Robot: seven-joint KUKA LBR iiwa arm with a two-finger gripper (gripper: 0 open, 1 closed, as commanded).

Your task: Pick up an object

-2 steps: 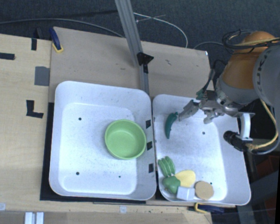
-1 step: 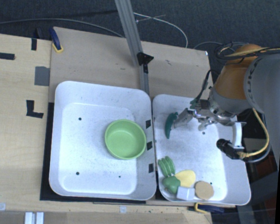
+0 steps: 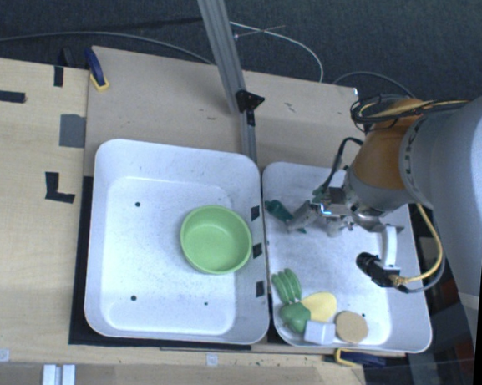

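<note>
One small dark-green piece [image 3: 276, 209] looks the likeliest pick. It lies in the right bin [image 3: 323, 266], close to that bin's left wall and just beside the gripper [image 3: 315, 222], which sits low over the bin's far half. Its place is the trouble: so near the wall there is little room for a finger to come down on the far side. A closing move could nudge the piece along the wall, or pinch only its tip and let it slip on the lift. A descent slightly off could also strike the rim between the two bins. Whether the fingers are spread or pressed together I cannot tell from this slant, nor whether they touch the piece or merely stand next to it — nothing shows plainly between them, so I would not count it as held. At the near end of the same bin, well apart from the gripper, lies a tight cluster: a green leafy piece [image 3: 287, 284], a round green one [image 3: 295, 316], a yellow piece [image 3: 321, 304], a tan disc [image 3: 351, 326] and a pale block [image 3: 319, 332] — a grab there might catch two or none. Beyond, the left bin [image 3: 136, 245] carries a green bowl [image 3: 216, 240], and both bins rest on the wooden surface [image 3: 164, 109].
</note>
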